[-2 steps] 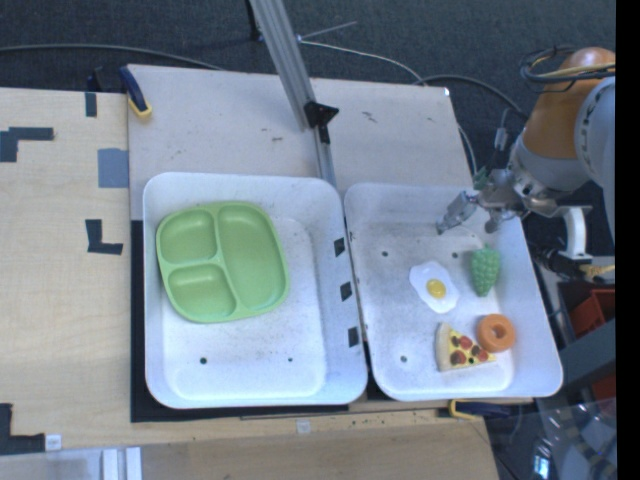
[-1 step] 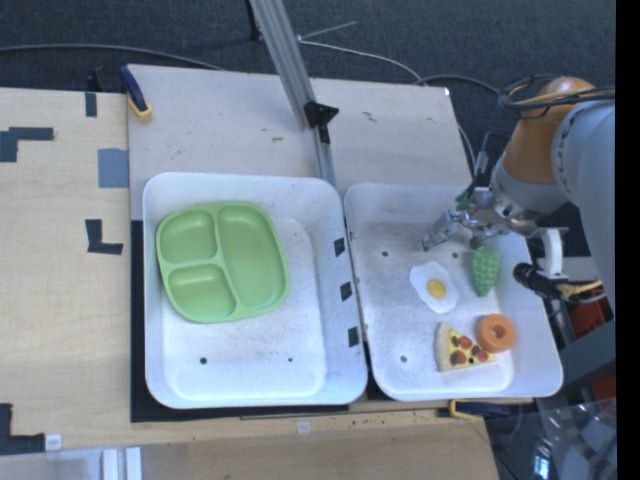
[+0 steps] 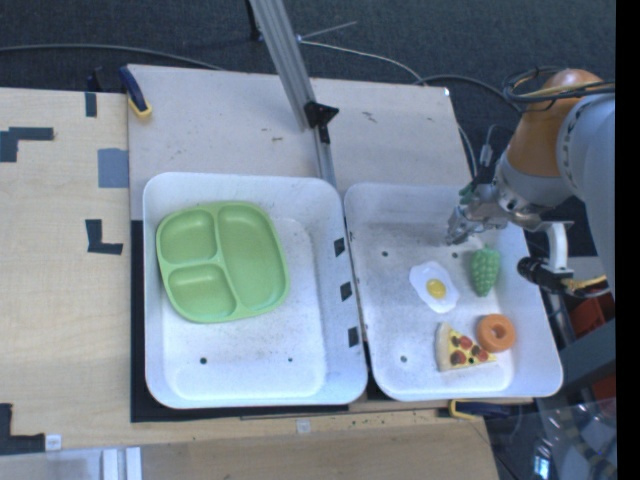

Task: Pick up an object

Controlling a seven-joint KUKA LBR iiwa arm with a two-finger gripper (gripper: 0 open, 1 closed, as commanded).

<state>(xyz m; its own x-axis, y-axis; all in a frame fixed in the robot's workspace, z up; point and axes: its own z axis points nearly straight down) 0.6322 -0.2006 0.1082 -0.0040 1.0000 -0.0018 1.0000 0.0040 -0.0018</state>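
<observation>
In the right bin (image 3: 400,363) lie a fried egg toy (image 3: 434,287), a green grape bunch (image 3: 485,270), a pizza slice (image 3: 460,349) and an orange donut (image 3: 496,333). My gripper (image 3: 464,230) hangs low over the bin's upper right part, just above and left of the grapes and up-right of the egg. Nothing shows between its tips.
The left bin (image 3: 300,358) holds a green divided plate (image 3: 220,261). A slanted metal pole (image 3: 290,53) crosses the bench behind the bins. The arm's grey body and orange band (image 3: 545,133) fill the right side. Cables run along the back.
</observation>
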